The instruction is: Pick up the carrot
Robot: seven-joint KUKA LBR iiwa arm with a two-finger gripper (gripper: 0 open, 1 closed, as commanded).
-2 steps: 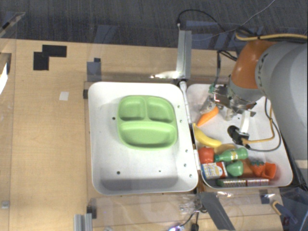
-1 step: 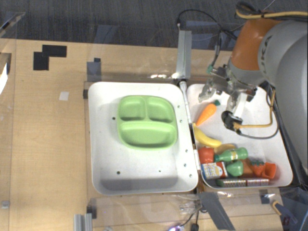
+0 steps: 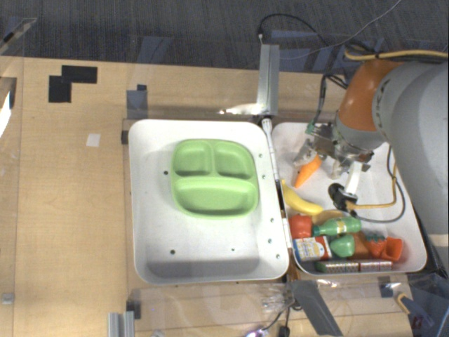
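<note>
The carrot (image 3: 306, 173), small and orange with a green top, lies tilted in the upper left part of the right bin (image 3: 414, 248). My gripper (image 3: 332, 154) hangs low over the same bin, just up and right of the carrot. The gripper's left side comes very close to the carrot's upper end, and I cannot tell whether they touch. The carrot appears to rest on the bin floor.
A banana (image 3: 302, 202) lies just below the carrot. Below the banana are a green bottle (image 3: 337, 226), a red item (image 3: 300, 225), a green pepper (image 3: 344, 245), an orange cup (image 3: 393, 248) and other packed items. The left bin (image 3: 151, 251) holds a green divided plate (image 3: 214, 177). Cables run along the right bin's right side.
</note>
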